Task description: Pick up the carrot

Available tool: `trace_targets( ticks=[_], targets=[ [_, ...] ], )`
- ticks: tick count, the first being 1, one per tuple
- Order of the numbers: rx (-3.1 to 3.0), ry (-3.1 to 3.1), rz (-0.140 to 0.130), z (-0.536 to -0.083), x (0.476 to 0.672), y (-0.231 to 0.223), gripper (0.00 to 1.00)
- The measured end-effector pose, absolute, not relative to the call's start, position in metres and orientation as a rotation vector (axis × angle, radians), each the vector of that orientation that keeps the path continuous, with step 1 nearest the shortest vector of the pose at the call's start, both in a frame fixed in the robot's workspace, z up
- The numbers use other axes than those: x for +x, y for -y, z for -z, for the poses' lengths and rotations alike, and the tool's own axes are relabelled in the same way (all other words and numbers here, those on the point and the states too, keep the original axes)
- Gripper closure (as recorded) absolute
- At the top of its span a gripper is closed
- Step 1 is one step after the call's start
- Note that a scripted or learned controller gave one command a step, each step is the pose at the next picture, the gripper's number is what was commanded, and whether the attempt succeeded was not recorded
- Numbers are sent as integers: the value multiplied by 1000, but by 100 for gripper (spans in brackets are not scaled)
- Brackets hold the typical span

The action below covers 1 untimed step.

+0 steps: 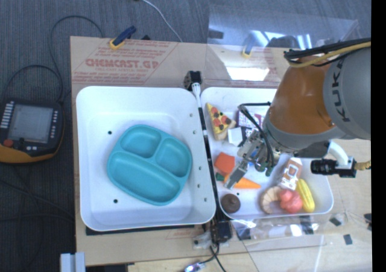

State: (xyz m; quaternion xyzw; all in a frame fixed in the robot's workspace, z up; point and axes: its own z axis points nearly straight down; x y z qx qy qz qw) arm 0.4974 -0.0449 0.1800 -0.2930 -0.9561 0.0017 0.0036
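The carrot is a small orange cone lying flat in the right bin, its tip pointing right. My gripper hangs low over the carrot's left end, under the grey arm with its orange band. The gripper's dark tip reaches down to the carrot's thick end and hides part of it. I cannot make out whether it is touching the carrot.
Around the carrot lie an orange block, a pizza slice, a brown cookie, a croissant, a red apple, a yellow corn cob and a small bottle. The left bin holds a teal divided plate.
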Motion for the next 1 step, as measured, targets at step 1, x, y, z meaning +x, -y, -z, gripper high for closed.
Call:
trace_targets(
  ticks=[1],
  targets=[
    [-1591, 2700, -8, -159, 483, 95, 0]
  ],
)
